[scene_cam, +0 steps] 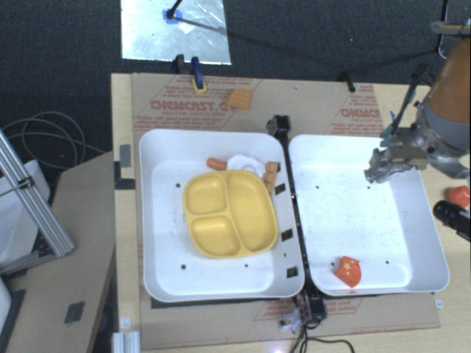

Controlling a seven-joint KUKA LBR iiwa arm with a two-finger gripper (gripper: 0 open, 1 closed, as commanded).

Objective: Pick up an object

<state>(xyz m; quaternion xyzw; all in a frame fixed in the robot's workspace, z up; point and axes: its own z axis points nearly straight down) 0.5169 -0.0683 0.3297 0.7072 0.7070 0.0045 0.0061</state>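
The fingers (377, 169) hung over the upper part of the right bin (434, 259), coming in from the right on the grey arm (441, 134), and honestly I couldn't tell whether they were spread or closed; they were just a dark blur against the white floor. Nothing was visibly caught between them, so I'd call it empty-handed at that point.

Closest pickable thing was the small orange-red piece (348, 271), lying flat on the floor of that same bin, well below the fingers and a touch to their left, near the bin's front wall. It looked like a small plastic toy chunk, so my guess is light and stiff, probably a bit slick. It's low and lumpy, so I'd come straight down and pinch it across the narrow way, low on its sides. A shallow grab would likely just flick it away.

Everything else sat well off to the fingers' left, across the divider in the left bin (158, 197): a yellow divided plate (229, 213), wide and flat, light but awkward, only really takeable by its rim. Tucked just past its far edge were a small orange sausage-shaped bit (216, 164), something white (246, 164) and a little tan block (271, 172) beside the bin wall. Those looked light too, but crowded together, so a clean pinch there seemed harder.
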